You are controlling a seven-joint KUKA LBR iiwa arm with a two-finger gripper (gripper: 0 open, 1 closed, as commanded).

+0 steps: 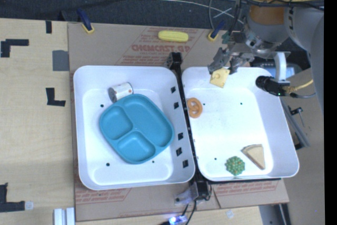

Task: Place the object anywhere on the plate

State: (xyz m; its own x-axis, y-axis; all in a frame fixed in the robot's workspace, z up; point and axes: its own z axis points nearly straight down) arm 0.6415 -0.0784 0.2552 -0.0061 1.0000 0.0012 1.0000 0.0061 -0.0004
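A blue three-compartment plate [136, 127] lies in the left bin [87, 81]. My gripper [224, 67] hangs over the far left part of the right bin [274, 124], shut on a pale yellow cheese-like wedge [219, 78] that dangles from its fingers above the bin floor. A small pretzel [194, 107] lies at the right bin's left wall. A green broccoli piece [235, 165] and a tan bread slice [255, 155] lie near its front right corner.
A small white and grey can [120, 91] lies on its side in the left bin, just behind the plate. A yellow banana-like toy [172, 36] rests on the cardboard behind the bins. Black clips line the divider between the bins.
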